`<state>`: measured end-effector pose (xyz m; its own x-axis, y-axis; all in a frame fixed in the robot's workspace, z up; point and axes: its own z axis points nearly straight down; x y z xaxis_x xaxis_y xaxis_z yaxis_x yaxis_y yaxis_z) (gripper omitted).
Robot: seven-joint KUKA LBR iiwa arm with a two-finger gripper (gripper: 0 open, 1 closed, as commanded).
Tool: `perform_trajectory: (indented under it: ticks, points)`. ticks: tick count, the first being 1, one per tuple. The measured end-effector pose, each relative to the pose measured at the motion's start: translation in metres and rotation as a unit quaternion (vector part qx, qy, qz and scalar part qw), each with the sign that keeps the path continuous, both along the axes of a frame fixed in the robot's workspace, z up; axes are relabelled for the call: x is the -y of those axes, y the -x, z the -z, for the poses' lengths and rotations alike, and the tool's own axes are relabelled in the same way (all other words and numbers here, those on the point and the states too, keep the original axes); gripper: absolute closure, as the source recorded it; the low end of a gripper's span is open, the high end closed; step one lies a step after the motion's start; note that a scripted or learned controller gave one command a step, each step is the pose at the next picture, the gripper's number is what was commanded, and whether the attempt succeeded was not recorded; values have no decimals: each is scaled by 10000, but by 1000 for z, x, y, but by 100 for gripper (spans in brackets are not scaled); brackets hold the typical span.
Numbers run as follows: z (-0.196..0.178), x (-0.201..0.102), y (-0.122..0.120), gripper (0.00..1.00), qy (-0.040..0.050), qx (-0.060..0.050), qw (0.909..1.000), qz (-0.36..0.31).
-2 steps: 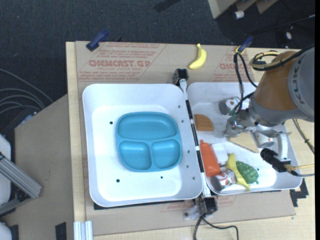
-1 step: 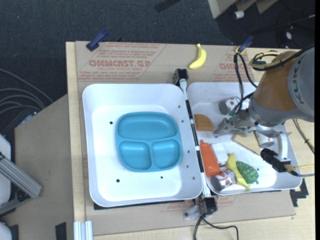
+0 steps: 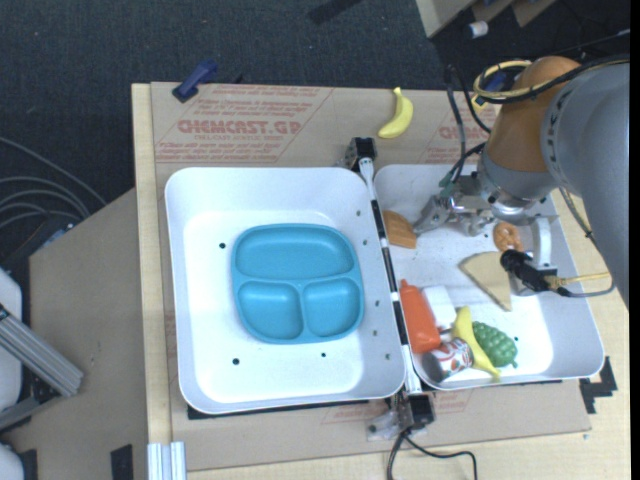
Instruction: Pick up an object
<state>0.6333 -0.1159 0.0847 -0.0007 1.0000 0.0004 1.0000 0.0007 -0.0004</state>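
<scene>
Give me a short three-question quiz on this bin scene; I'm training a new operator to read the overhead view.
1. True or false: the blue divided tray lies in the left bin.
2. Multiple choice: where is the yellow banana? A) in the right bin B) on the blue tray C) on the bench board behind the bins
3. Short answer: which bin is the hand over?

Key:
1. True.
2. C; it lies on the board outside both bins.
3. The right bin, near its back, close to the orange carrot, the green toy and the tan wedge.
</scene>
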Motion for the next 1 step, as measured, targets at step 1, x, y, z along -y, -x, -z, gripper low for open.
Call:
perform_trajectory:
  ticks: [1]
  points:
    - [-10, 0, -1, 100, 3, 9, 10000, -5]
